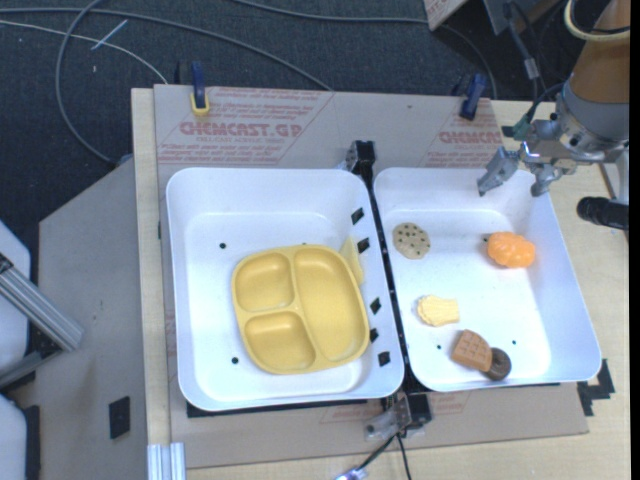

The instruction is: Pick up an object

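The right bin (pixel 560 328) holds several food items. A round cookie (pixel 410 239) lies near its left wall. An orange lump (pixel 511 250) rests toward the back right. A pale yellow piece (pixel 437 311) sits in the middle, and a brown wafer-like piece (pixel 478 352) lies near the front. My gripper (pixel 518 181) hangs above the bin's back right corner, its two fingers spread open with nothing between them. It is behind and above the orange lump, apart from it.
The left bin (pixel 195 228) carries a yellow divided tray (pixel 298 308) with three compartments. A black clip strip runs along the wall between the bins (pixel 368 258). Blue clamps (pixel 200 90) hold the board at the back. Cables lie on the dark floor beyond.
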Available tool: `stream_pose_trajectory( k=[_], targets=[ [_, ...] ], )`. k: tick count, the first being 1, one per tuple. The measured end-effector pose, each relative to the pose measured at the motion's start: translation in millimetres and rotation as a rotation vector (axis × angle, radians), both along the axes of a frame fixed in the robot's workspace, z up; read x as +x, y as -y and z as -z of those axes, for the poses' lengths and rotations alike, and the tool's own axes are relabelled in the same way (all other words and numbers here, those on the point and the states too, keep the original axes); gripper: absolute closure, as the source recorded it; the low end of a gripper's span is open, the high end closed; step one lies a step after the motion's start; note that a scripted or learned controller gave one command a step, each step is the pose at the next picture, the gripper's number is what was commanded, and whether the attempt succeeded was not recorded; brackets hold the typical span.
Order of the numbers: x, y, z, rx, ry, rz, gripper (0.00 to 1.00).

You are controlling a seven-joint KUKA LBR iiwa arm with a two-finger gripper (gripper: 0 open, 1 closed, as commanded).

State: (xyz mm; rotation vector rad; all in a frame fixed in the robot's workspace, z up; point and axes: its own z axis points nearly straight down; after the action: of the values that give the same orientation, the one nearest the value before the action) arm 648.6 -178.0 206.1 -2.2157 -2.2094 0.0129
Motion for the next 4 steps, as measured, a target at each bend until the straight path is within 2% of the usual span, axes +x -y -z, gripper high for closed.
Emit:
stream_pose_trajectory(
  k=[1, 2, 3, 4],
  targets=[
    [2, -1, -10, -0.003, 0.014, -0.003, 0.0],
    [6, 3, 32, -0.002, 0.012, -0.003, 0.0],
    [6, 5, 95, -0.002, 0.009, -0.003, 0.0],
    [6, 4, 122, -0.002, 0.011, -0.005, 0.0]
  ],
)
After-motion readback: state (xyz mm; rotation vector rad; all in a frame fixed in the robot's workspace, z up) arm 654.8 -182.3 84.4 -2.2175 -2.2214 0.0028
